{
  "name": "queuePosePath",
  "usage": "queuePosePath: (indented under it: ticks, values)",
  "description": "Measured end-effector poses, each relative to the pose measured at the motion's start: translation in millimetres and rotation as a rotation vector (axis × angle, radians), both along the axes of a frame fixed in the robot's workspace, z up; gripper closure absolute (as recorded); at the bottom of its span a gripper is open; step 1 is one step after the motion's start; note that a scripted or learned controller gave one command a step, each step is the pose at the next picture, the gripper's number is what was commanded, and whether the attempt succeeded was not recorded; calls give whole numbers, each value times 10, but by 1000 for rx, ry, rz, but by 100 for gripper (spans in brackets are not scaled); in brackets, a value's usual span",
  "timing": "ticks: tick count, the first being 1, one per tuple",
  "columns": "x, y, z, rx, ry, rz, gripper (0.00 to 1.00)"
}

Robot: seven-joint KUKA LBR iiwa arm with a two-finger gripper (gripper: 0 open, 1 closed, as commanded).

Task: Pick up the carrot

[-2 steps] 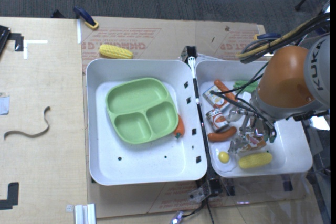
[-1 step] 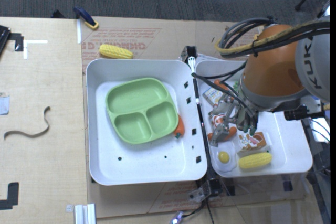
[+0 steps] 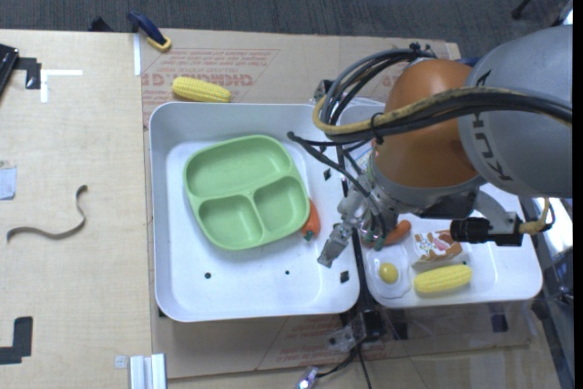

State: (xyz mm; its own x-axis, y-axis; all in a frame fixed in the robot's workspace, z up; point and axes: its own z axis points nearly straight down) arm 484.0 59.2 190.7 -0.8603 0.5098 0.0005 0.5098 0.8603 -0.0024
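While arm (image 3: 428, 137) overhangs bins, carrot (image 3: 312, 219) touches green plate (image 3: 246, 189); jaws' state unclear.

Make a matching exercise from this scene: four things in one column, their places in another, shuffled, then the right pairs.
Things:
1. green plate
2. carrot
3. corn cob
4. second corn cob

Places:
A. on the cardboard above the bins
B. in the right bin
C. middle of the left bin
D. against the plate's right edge

Pairs: 1-C, 2-D, 3-A, 4-B
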Motion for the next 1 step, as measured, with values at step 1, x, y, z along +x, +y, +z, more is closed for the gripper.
queuePosePath:
  ticks: [1]
  values:
    - [679,-1395,9,-1,-4,44,0]
